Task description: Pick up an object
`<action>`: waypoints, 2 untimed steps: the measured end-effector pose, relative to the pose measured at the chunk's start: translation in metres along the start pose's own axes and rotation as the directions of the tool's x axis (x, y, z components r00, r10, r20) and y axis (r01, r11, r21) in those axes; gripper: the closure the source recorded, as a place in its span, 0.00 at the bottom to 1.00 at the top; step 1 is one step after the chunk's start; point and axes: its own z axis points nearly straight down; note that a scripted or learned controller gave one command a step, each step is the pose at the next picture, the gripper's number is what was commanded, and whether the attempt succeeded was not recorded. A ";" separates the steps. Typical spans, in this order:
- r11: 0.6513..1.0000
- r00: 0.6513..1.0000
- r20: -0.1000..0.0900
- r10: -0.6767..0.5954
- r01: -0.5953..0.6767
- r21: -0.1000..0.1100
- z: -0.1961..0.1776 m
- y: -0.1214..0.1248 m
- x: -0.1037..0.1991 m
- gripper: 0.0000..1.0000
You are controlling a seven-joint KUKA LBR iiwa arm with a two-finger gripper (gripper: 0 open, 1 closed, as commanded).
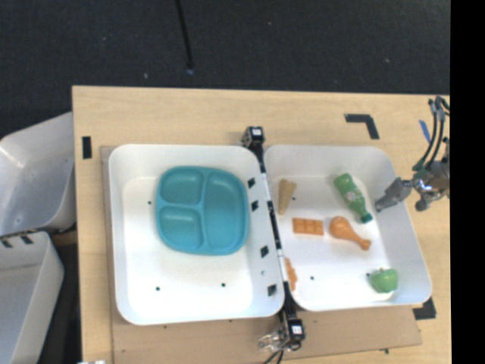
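Green bottle (353,196), white label, lying tilted

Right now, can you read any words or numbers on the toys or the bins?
No text can be read anywhere.
Green bottle: it has a pale label patch, too small and blurred to read.
Teal divided plate: no writing visible.
Orange waffle piece: only a grid pattern, no letters.
Black corner marks on the bench: plain shapes, not signs.
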 end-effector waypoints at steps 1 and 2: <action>1.000 1.000 0.000 0.001 -0.001 0.003 0.052 0.010 0.000 0.00; 1.000 1.000 0.000 0.003 -0.003 0.003 0.094 0.010 0.000 0.00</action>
